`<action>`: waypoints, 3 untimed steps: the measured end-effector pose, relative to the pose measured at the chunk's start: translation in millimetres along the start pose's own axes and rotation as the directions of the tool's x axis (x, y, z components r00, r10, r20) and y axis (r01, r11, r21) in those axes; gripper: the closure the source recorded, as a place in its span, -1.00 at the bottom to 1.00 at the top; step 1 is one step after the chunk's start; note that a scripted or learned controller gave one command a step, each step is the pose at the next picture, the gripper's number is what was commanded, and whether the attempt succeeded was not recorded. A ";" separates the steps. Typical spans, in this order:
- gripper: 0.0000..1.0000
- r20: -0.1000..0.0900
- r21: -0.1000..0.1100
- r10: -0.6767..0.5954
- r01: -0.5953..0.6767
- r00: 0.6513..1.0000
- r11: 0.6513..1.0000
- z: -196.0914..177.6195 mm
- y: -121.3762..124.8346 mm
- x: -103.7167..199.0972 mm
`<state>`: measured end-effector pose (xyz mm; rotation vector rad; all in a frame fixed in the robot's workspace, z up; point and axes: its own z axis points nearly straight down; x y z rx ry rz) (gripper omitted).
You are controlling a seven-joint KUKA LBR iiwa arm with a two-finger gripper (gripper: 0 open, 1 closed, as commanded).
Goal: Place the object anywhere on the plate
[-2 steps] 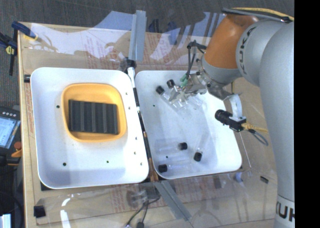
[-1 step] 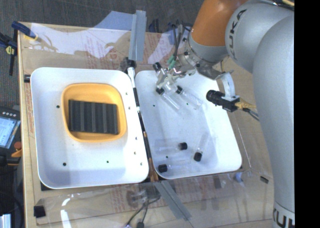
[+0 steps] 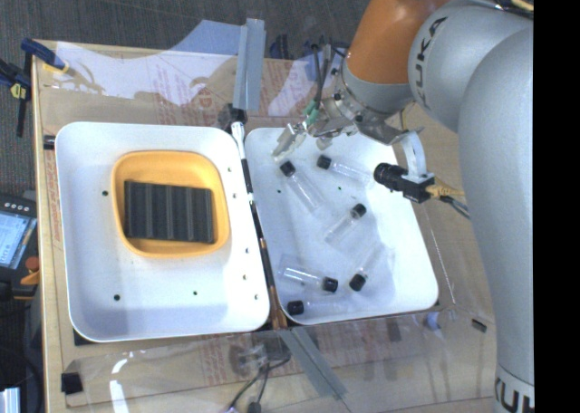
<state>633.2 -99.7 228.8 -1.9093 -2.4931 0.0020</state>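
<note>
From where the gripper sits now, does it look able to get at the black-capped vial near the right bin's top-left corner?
Probably yes. The gripper hovers just above that vial in the right bin, and nothing lies over it; the neighbouring vials are apart.

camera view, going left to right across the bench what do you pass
left white bin → yellow plate with its dark ridged insert → right white bin with clear black-capped vials → grey arm

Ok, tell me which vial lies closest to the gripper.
The clear black-capped vial at the right bin's upper left, its cap just under the gripper; the other vials lie farther down the bin.
</note>
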 end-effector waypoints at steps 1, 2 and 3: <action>-1.00 -0.001 0.002 -0.178 0.178 0.984 0.984 37.1 30.2 22.9; -1.00 0.002 0.000 -0.169 0.169 0.986 0.986 -0.5 25.7 70.0; -1.00 -0.001 0.001 -0.395 0.395 0.919 0.919 -7.8 21.9 117.2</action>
